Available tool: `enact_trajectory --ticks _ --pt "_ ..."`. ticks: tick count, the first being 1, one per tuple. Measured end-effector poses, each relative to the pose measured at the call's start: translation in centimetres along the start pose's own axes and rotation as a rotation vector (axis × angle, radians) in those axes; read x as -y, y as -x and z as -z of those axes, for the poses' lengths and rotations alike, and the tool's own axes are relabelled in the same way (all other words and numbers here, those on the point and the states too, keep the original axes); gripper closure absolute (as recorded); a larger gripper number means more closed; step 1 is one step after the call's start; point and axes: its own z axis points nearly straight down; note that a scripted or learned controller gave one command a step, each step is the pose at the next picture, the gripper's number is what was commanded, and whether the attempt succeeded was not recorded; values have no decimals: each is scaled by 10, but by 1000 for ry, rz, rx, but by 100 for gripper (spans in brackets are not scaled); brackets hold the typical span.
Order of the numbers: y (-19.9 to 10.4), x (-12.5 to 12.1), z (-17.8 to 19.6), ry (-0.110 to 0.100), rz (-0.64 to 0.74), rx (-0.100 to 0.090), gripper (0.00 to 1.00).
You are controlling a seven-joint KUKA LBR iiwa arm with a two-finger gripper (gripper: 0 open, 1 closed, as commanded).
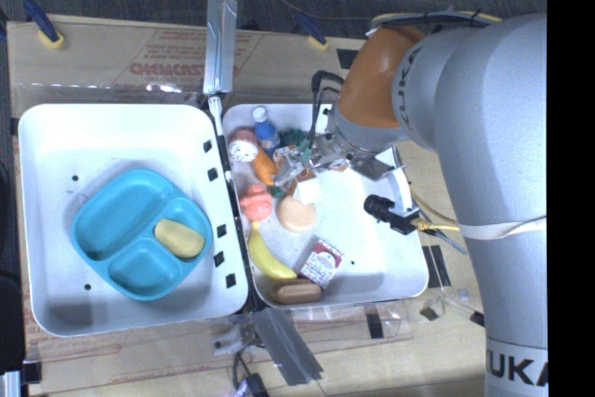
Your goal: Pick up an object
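The grey arm (483, 153) looms nearest, its pincer (311, 158) lowered into the right bin's (400, 265) toy clutter, likely seeking a pick. Whether it grips anything, I cannot tell. Banana (268, 260) lies near the front wall.

"KUKA" stands in dark letters on the arm's (516, 200) grey base; red print on the cardboard (167, 60) behind the bins is too blurred to read.
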Motion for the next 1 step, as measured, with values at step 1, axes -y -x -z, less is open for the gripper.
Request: enact_trajectory --ticks 1 --pt "-55 -71 88 3 -16 -1 100"
